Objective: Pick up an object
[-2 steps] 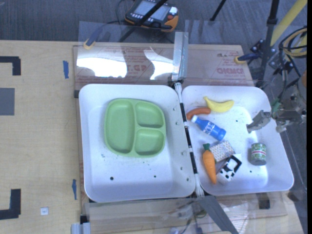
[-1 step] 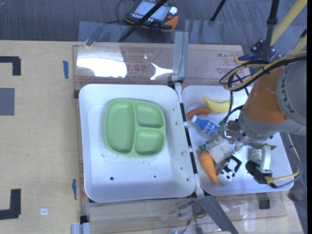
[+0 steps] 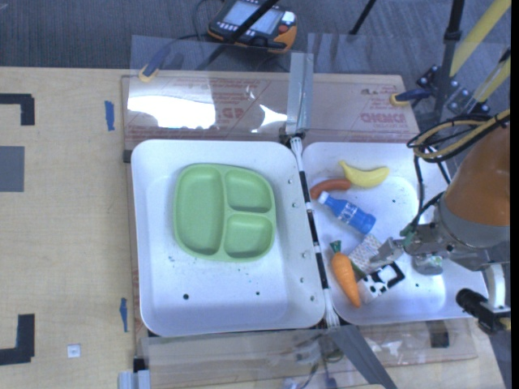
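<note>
In the right bin (image 3: 422, 298) lie, nearest first, one carrot (image 3: 345, 279), one blue bottle (image 3: 349, 214), one red sausage (image 3: 331, 185) and one banana (image 3: 364, 174). The left bin (image 3: 154, 217) holds one green tray (image 3: 225, 211). The hand (image 3: 388, 259) hangs low beside the carrot over something black and white; I cannot tell its grip.

The wooden bench (image 3: 57, 217) bears two white bins (image 3: 154, 241).

A green three-compartment plate (image 3: 225, 211) lay in the middle of the left white bin (image 3: 154, 282). Beyond the bench's far edge sat a black and orange handheld controller (image 3: 251, 21) with a screen.
</note>
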`<state>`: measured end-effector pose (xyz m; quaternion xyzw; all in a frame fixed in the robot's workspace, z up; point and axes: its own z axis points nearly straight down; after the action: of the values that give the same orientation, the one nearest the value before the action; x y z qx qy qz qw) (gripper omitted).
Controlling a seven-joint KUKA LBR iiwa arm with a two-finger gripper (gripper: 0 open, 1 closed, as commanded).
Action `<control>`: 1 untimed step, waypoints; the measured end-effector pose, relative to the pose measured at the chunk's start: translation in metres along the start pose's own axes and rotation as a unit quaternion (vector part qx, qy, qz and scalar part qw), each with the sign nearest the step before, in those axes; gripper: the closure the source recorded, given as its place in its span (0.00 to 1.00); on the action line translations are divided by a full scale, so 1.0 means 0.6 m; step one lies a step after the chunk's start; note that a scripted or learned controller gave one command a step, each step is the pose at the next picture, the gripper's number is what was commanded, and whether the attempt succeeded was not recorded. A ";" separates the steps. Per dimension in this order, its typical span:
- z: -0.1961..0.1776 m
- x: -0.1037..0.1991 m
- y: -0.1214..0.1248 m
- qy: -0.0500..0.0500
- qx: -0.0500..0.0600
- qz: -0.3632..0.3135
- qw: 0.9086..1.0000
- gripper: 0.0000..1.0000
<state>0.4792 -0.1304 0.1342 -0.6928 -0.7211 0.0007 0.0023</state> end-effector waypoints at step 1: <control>0.032 0.009 0.086 -0.001 -0.002 -0.112 0.994 0.00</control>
<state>0.5307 -0.1230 0.1151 -0.6075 -0.7943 -0.0002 -0.0002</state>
